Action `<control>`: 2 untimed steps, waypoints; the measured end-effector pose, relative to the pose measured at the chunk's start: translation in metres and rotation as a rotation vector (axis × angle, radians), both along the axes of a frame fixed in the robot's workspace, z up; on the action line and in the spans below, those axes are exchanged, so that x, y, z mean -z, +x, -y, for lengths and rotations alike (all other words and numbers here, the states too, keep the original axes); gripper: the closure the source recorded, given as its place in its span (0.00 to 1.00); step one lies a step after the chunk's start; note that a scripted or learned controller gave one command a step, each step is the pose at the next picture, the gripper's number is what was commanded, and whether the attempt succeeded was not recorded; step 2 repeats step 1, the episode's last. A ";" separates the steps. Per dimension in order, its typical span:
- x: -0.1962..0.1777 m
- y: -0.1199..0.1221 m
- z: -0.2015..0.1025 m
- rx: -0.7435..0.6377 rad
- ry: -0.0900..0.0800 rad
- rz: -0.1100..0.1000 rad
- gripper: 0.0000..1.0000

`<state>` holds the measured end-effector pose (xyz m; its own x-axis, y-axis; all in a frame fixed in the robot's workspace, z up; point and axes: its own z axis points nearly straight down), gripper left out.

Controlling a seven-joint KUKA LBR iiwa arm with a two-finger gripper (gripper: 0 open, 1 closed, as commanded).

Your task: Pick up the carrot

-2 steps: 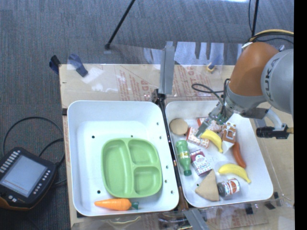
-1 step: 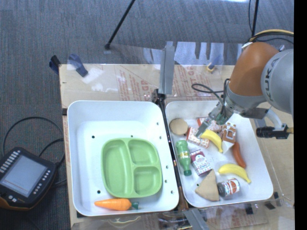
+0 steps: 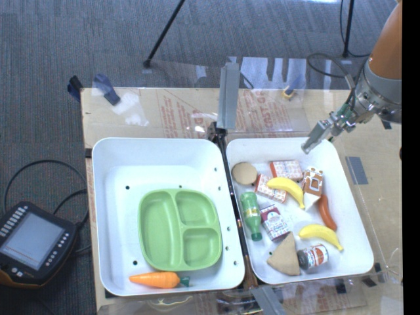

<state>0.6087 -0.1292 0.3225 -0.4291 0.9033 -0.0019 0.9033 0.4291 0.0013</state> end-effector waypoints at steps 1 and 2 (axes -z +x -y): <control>0.022 -0.050 0.050 -0.047 0.001 -0.002 0.00; 0.022 -0.050 0.050 -0.047 0.001 -0.002 0.00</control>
